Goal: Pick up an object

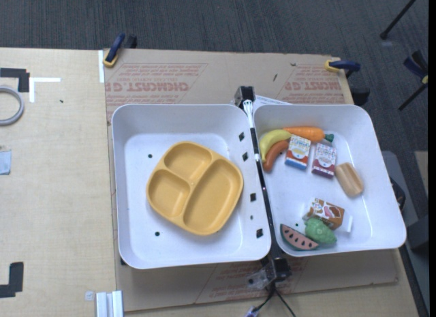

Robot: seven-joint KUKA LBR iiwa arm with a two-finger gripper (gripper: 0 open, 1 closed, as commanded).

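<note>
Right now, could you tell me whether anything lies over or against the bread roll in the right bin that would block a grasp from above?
Nothing visible does. The bread roll lies uncovered in the right bin, apart from the juice box beside it, with bare floor around its other sides.

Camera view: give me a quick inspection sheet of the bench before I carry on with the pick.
Surface: wooden bench, cardboard sheet under two white bins.
Job's things: right bin holds banana, carrot, two small cartons, bread roll, watermelon slice, green toy.
Clutter: left bin holds a yellow divided plate; tape roll on the bench.
Hand: nothing seen.
Cables: black leads at the near edge.
Surroundings: dark carpet; clamps.
</note>
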